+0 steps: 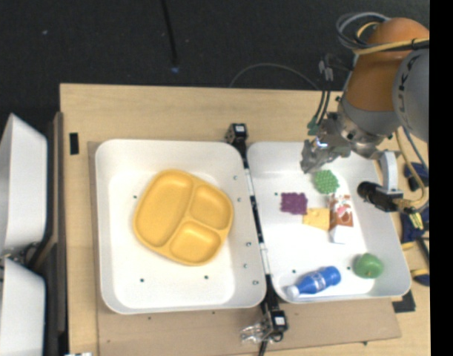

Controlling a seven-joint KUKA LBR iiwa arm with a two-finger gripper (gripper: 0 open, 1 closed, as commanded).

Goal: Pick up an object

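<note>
Right bin (285, 269), near to far: blue bottle (316, 281), green apple (368, 266), red-white carton (342, 217), yellow wedge (316, 218), purple block (293, 202), green studded ball (327, 181). Gripper (316, 156) hangs just beyond the ball, touching or nearly; finger state: cannot tell.

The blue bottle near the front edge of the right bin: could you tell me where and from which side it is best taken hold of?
Probably the blue bottle is best gripped across the middle of its body, coming straight down from above. It lies on its side, roughly parallel to the front wall of the right bin, with its white cap end to the view's left. The closest item, the green ball, sits apart, leaving room on both long sides.
</note>
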